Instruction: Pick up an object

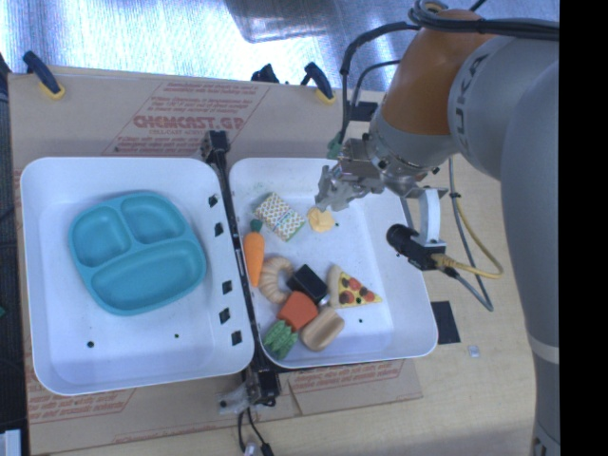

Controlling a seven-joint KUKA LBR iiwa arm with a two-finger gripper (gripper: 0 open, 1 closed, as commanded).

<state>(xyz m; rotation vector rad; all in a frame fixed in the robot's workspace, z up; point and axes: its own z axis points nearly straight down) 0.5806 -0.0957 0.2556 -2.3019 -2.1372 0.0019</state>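
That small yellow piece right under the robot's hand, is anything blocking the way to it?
Nothing visible does. The gripper hangs right above the small yellow piece, which lies by itself on the right bin's bare floor. The nearest neighbour, a checkered block, sits apart toward the left.

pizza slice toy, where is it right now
The triangular toy pizza slice lies in the right white bin, toward its near right side, just right of the small black block.

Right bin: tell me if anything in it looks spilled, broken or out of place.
Nothing stands out. The toy foods lie loose in the right bin: a carrot, a pizza slice, a checkered block and others in a small jumble. None looks damaged. The gripper sits by a small yellow piece.
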